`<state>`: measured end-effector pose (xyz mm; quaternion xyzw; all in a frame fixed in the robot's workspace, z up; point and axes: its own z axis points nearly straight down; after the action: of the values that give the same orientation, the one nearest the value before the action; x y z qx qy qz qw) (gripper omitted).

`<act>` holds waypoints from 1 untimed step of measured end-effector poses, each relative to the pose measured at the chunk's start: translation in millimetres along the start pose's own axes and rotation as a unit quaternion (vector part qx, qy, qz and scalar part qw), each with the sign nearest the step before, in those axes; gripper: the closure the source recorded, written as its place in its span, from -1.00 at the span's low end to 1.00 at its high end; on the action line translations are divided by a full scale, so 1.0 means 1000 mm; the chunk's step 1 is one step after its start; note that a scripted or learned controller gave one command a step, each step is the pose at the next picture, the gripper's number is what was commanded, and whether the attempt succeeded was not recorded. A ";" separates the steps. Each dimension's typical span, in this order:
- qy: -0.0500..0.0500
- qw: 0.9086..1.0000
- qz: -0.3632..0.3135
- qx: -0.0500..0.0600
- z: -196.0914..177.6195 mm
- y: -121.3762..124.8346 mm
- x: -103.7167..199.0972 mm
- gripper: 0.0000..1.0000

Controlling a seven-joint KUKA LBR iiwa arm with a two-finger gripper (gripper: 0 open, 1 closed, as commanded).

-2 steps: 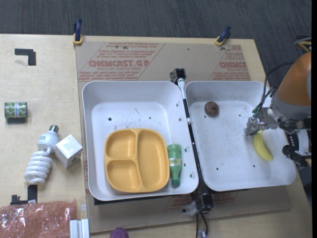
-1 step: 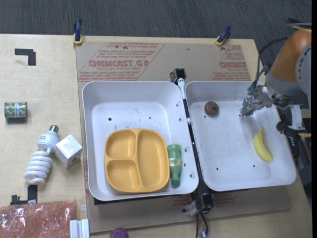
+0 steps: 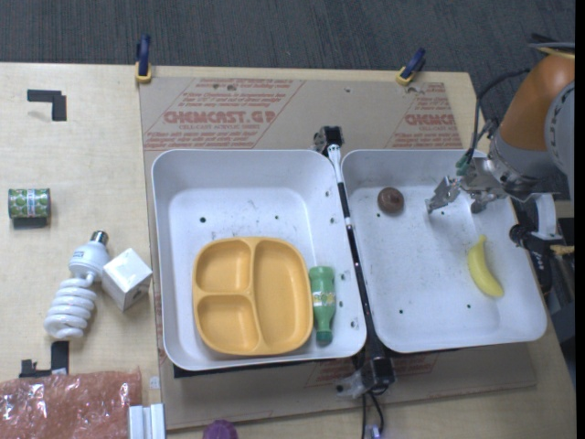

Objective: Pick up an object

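at the nearest edge, around seven o'clock, a pink mesh bag [image 3: 69, 405] lies on the bench, with a small purple thing [image 3: 219, 430] peeking in at six o'clock. a little farther, at eight o'clock, a white spiral light bulb [image 3: 75, 295] rests just beside a small white cube [image 3: 127, 278].

the left bin [image 3: 174, 245] holds a yellow divided plate [image 3: 253, 294] in its near half, and a green bottle [image 3: 322, 303] lies touching the plate's right edge, against the bin's right wall.

in the right bin [image 3: 411, 318], a banana [image 3: 483, 268] lies at about four o'clock of that bin's middle, near the right wall. farther back, a small brown round object [image 3: 391, 200] sits toward the bin's eleven o'clock corner.

the gripper [image 3: 448, 195] hangs over the far part of the right bin, at about one o'clock, between the brown object and the right wall, apart from both the brown object and the banana. nothing sits between its fingers; whether they are spread or closed cannot be told.

out at nine o'clock a green can [image 3: 29, 205] lies on its side. farthest back, two blue-and-yellow clamps [image 3: 143, 58] pin the brown board [image 3: 228, 108] at eleven and one o'clock.
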<state>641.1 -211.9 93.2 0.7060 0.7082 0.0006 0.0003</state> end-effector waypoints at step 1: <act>0.000 1.000 0.001 0.001 0.001 -0.007 0.062 -1.00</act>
<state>633.9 -150.3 92.7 0.7064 0.7078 -0.0001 0.0001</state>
